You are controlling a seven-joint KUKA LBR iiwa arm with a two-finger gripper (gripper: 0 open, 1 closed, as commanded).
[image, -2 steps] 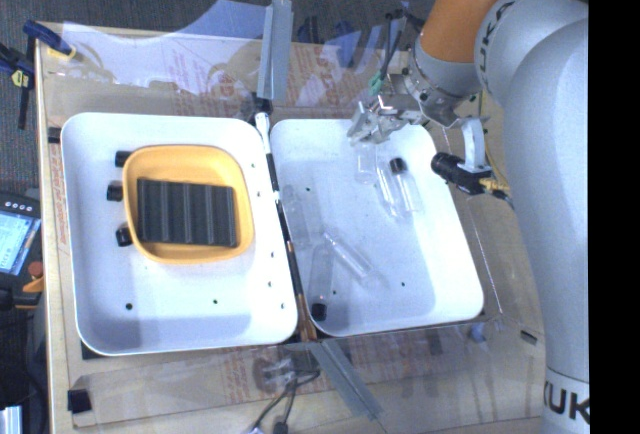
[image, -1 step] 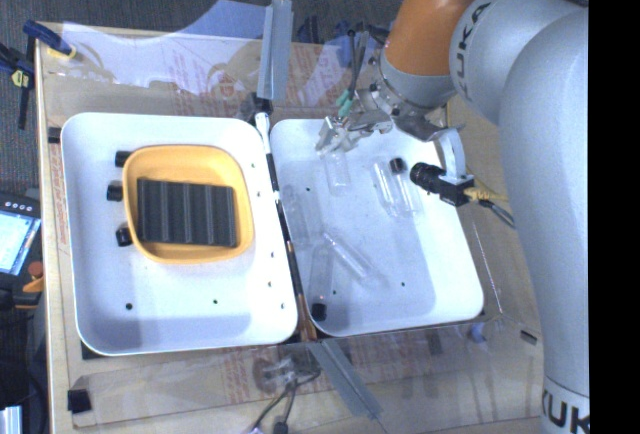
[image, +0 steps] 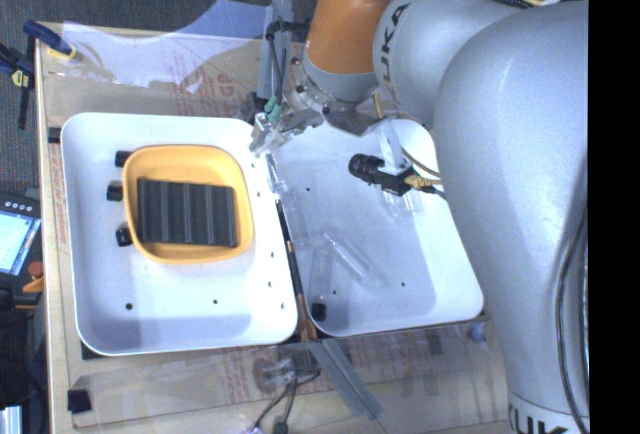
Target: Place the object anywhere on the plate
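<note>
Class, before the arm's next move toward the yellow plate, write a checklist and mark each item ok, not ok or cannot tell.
1. Yellow plate lies flat in the left bin: ok.
2. Gripper above the plate: not ok; it hangs over the bins' shared edge.
3. Object held by the gripper: cannot tell.
4. Plate's middle free: cannot tell; a dark ridged panel covers it, perhaps part of the plate.
5. Small black pieces clear of the plate's top: ok; they sit by its left rim.
</note>
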